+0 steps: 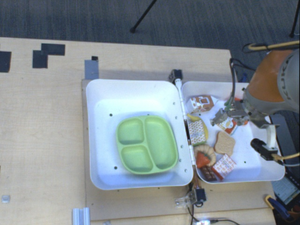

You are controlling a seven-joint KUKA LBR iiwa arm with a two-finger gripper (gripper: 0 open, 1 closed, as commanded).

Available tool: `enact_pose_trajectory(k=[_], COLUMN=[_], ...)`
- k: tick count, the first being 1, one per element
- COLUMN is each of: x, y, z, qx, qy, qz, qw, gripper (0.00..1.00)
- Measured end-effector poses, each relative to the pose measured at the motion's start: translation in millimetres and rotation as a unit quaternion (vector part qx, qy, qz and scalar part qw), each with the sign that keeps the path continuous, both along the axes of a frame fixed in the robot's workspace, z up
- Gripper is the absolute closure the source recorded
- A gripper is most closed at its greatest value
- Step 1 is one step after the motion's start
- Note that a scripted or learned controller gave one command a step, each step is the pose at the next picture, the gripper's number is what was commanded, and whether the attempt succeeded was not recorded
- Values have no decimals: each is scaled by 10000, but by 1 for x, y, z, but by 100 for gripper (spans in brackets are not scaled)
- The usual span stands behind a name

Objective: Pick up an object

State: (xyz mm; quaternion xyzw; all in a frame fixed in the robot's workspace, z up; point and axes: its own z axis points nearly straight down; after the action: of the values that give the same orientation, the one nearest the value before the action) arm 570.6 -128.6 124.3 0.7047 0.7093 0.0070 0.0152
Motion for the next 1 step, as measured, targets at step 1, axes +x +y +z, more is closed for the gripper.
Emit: enact_pose_trajectory(k=[1], x=[-49], y=[36], z=[-36], qx=[37], qy=[90], qz=[-32], qw=[9999], gripper=[0])
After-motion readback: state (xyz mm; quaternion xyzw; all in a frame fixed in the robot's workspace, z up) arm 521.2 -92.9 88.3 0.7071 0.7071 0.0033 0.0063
